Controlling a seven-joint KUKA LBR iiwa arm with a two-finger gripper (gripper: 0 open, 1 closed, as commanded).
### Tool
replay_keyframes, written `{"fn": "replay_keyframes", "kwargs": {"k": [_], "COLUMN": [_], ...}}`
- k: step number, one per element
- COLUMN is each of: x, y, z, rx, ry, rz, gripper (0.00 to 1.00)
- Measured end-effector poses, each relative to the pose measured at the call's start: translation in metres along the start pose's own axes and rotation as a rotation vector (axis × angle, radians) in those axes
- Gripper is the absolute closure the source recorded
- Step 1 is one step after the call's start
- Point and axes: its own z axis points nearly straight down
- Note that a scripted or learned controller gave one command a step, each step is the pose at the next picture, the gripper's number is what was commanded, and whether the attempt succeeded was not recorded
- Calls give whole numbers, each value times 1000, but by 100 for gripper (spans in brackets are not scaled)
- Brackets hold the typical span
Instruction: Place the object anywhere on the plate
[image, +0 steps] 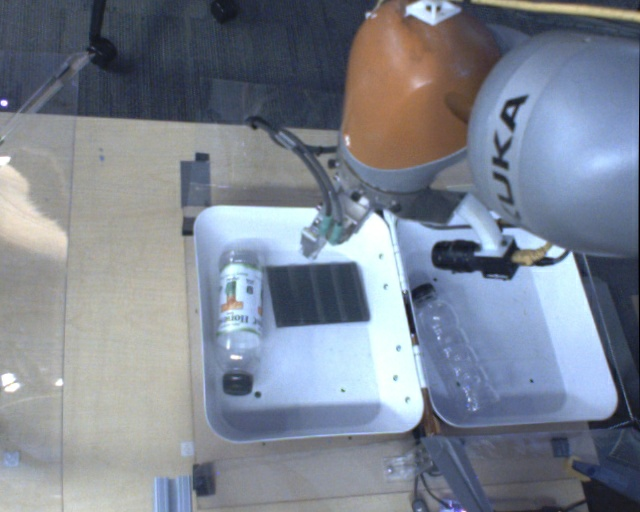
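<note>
A dark grey ribbed plate (317, 294) lies flat in the middle of the left bin (300, 428). Just left of it lies a clear bottle (240, 306) with a white and orange label, its black cap pointing toward the near edge. My gripper (320, 238) hangs over the far side of the left bin, just beyond the plate's far edge and to the right of the bottle's base. I see nothing held in it. The grey and orange arm above hides the bin's far right corner.
The right bin (565, 340) holds a transparent unlabelled bottle (452, 348) with a black cap, lying lengthwise near its left wall. A black cable fitting (475, 258) on the arm hangs over that bin. Wooden bench surface surrounds both bins.
</note>
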Motion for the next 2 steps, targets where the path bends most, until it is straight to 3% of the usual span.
{"fn": "replay_keyframes", "kwargs": {"k": [1,2], "x": [-5,-6], "y": [39,62], "z": [17,14], "rx": [8,6], "ry": [2,2], "rz": [237,217], "gripper": [100,100]}}
